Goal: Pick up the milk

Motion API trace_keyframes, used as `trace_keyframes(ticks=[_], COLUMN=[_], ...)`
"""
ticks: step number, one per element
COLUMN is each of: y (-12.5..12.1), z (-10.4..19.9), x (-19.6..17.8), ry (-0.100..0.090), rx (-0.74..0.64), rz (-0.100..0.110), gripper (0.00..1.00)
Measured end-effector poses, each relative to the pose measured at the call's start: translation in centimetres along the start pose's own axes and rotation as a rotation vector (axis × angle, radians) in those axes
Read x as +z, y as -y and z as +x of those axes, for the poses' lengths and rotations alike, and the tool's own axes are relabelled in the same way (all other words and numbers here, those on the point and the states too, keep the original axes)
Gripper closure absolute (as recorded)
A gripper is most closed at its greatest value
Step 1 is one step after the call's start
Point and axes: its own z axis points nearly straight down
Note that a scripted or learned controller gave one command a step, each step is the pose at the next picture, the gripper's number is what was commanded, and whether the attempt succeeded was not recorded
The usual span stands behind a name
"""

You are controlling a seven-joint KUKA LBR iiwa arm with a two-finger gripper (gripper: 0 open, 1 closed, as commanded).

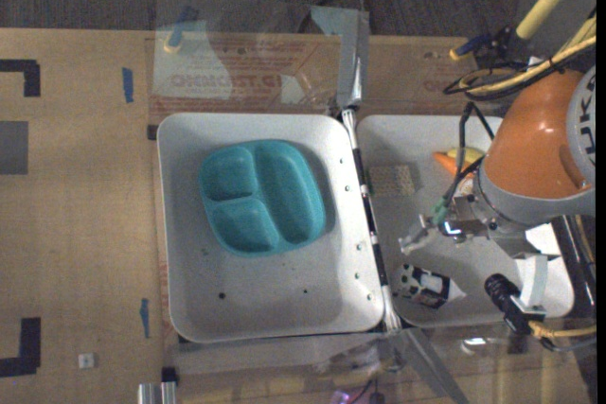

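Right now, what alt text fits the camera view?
The arm's end effector hangs over the right bin, above a black-and-white carton near its front edge. The left bin holds a teal divided plate.

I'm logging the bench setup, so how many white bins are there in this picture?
2. The left bin holds a teal divided plate. The right bin lies beside it, partly covered by the arm, so things in it may be hidden.
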Motion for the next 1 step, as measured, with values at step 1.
trace_keyframes(ticks=[1], y=[0.35], z=[-4.55], x=[7.0], ry=[-0.001], rx=[0.104], rz=[0.0], gripper=[0.0])
